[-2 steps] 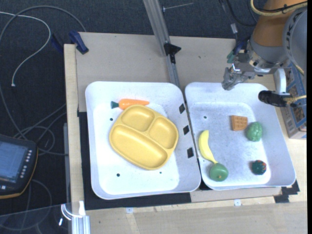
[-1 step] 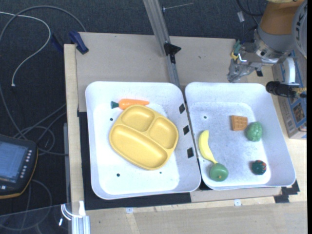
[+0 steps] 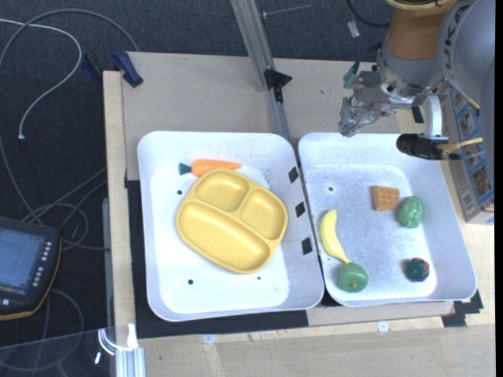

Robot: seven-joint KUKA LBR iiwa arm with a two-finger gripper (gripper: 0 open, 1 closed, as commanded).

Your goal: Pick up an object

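Observation:
The right bin [image 3: 440,210] holds a yellow banana [image 3: 332,237], a green apple [image 3: 353,276], a tan waffle-like square [image 3: 385,198], a pale green lumpy ball [image 3: 409,212] and a small dark red-and-green fruit [image 3: 416,269]. My gripper [image 3: 352,124] hangs above the bin's far left corner, well away from all of them. Nothing shows between its fingers.
The left bin [image 3: 157,234] carries a yellow divided plate [image 3: 232,220] and an orange carrot [image 3: 211,166] behind it. A metal pole [image 3: 255,30] slants up from between the bins. Cables and a tablet [image 3: 23,265] lie off the bench at left.

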